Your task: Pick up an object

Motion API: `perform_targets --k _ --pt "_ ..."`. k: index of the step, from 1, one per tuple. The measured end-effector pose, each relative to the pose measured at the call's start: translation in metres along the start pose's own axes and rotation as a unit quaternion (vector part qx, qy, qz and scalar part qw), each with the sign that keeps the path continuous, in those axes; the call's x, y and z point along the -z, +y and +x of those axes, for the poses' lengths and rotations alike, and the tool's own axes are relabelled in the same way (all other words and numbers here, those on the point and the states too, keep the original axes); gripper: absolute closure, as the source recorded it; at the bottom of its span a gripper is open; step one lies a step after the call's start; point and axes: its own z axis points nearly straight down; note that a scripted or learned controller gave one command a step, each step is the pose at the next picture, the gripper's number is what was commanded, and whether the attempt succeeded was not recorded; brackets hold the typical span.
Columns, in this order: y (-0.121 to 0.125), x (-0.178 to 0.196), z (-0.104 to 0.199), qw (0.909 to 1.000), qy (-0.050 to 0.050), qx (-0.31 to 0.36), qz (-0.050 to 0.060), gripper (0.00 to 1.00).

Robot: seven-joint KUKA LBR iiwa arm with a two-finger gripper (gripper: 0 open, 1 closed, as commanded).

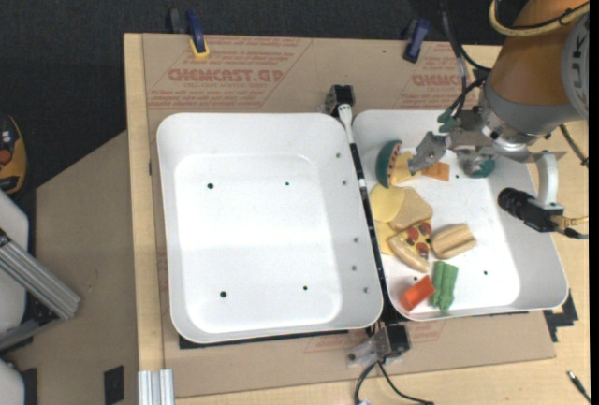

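Observation:
The right bin (524,286) holds several toy foods. A green-rimmed slice (387,162) lies at its upper left, with a small orange piece (436,172) beside it. Below these are a pale yellow piece (385,204), a tan wedge (413,209), a yellow and red piece (411,247), a brown bread roll (453,240), a green pod (445,285) and an orange-red piece (417,293). My gripper (453,153) hangs low over the upper part of this bin, right above the orange piece and just right of the green-rimmed slice.
The left bin (178,207) sits beside the right one, their rims touching along the middle. Both rest on a brown board (140,113) clamped at the back. The arm's orange band (538,29) rises at the upper right.

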Motion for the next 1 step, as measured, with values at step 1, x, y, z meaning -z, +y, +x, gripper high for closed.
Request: perform_targets --k 1 --pt "0.0419 -0.0833 -0.0359 1.0000 -0.001 -0.001 0.000 0.00"
